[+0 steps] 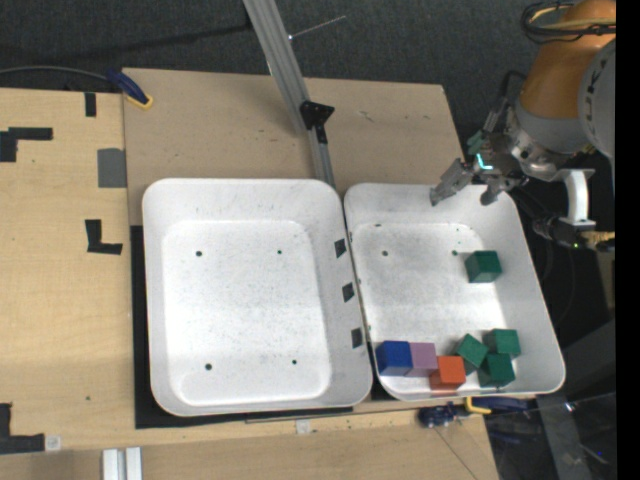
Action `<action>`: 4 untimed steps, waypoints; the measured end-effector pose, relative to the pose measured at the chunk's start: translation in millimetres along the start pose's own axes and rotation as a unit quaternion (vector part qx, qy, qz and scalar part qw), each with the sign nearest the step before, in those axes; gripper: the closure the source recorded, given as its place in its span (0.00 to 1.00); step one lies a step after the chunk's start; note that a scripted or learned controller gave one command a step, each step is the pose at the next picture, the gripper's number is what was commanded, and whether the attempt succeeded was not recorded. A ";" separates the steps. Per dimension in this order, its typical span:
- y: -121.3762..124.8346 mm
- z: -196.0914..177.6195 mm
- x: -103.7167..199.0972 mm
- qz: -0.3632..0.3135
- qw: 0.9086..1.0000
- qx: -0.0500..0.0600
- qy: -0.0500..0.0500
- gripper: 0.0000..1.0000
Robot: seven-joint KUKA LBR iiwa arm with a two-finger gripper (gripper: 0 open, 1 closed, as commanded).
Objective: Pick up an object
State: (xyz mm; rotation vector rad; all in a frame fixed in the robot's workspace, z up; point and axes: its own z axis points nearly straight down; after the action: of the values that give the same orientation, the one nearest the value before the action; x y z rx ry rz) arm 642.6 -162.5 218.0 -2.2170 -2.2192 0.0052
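Note:
My gripper [466, 188] hangs over the far edge of the right bin [420, 268], its two fingers spread apart with nothing between them. A lone green block [483, 266] lies below it in the bin's right half. Along the bin's near edge sit a blue block [394, 357], a lilac block [423, 357], an orange block [450, 371] and three green blocks [490, 354] bunched together.
The left bin [240, 288] stands beside the right one, their rims touching. A slanted metal rail [285, 68] runs from the top down to the gap between the bins. Black clips sit along the shared rim.

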 end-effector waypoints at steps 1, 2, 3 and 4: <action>0.9 -3.1 -0.3 -0.001 1.000 -0.002 -0.001 0.00; -1.0 40.5 -0.6 0.000 1.000 0.000 -0.001 0.00; 2.1 104.0 4.3 -0.001 1.000 0.001 0.000 0.00; 1.4 128.2 5.5 -0.001 1.000 0.000 -0.001 0.00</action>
State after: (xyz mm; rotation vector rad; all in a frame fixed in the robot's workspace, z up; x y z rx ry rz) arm 643.3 -156.9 89.8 -2.2163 -2.2224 0.0060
